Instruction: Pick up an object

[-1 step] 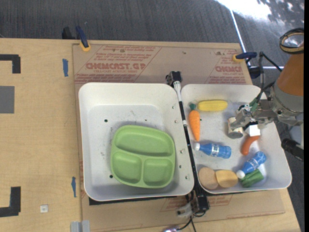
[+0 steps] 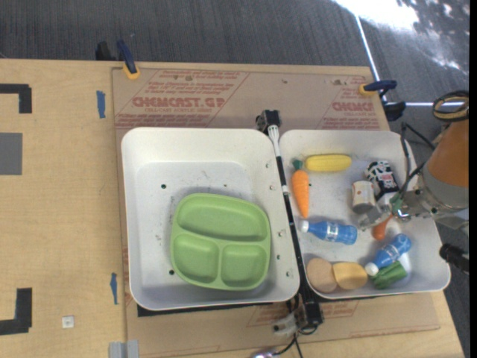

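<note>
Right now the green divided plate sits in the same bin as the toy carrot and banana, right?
Not quite. The camera view shows the green divided plate alone in the left bin; the toy carrot and banana lie in the right bin, among other small items.

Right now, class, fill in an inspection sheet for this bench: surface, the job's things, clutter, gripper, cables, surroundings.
Surface: cardboard sheet on a wooden bench, bearing two white bins side by side.
Job's things: right bin holds a yellow banana-like toy, carrot, two blue bottles, a cow-patterned toy, a small beige block, a bread-like piece and a green item.
Clutter: green divided plate in the left bin.
Gripper: gripper low over the right bin's right side; finger state unclear.
Cables: black cable by the arm; wires at the bins' front joint.
Surroundings: clamps at the cardboard's far corners; dark floor.
</note>
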Available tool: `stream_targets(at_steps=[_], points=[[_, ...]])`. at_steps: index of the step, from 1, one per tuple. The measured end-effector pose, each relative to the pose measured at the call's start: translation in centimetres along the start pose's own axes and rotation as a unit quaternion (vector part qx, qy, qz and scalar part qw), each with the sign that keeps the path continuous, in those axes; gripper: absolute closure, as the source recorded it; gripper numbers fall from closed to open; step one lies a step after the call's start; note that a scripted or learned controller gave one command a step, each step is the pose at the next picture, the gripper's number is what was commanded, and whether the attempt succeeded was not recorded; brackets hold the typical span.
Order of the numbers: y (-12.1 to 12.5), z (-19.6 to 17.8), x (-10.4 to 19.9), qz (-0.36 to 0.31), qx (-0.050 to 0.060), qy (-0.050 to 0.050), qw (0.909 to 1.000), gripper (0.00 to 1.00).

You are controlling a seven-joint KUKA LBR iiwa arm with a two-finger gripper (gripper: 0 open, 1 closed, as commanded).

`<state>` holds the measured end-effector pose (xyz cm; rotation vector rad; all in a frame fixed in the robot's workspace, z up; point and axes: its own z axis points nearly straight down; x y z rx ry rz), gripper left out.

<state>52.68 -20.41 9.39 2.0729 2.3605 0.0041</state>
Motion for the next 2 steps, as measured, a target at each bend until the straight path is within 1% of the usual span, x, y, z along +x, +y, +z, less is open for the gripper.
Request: stream_targets(at_steps=[1,2], points=[[0.0,-1.0,-0.1,0.001,-0.001,-0.001,1.0,1.0],[-3.1,-11.1,10.2,-0.035,0.0,-0.001,0.9994,1.0]])
